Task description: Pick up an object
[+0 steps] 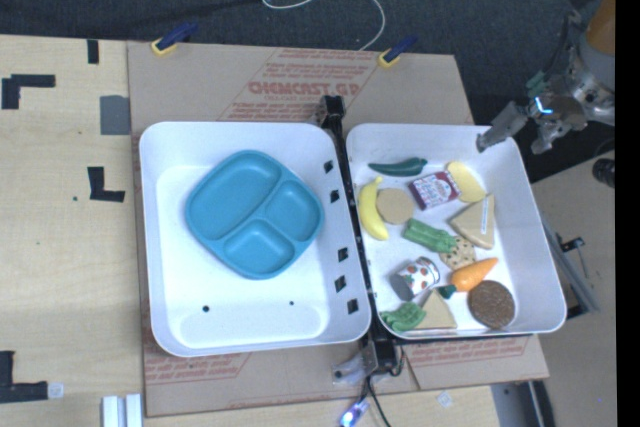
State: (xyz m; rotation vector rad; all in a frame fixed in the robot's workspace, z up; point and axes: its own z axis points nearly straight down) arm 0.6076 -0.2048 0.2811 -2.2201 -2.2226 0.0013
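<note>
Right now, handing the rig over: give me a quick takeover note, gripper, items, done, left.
Gripper: above the right bin's far right corner, holding nothing that I can see; finger state unclear.
Items: all toy food lies in the right bin: banana, green pepper, carrot, brown cookie and others. Left bin holds a blue divided plate.
Done: nothing picked.
Left: descend, grasp one item, lift.

Blue divided plate (254, 213) in left bin (160, 215); white cable (320, 0) on dark cloth behind.
</note>
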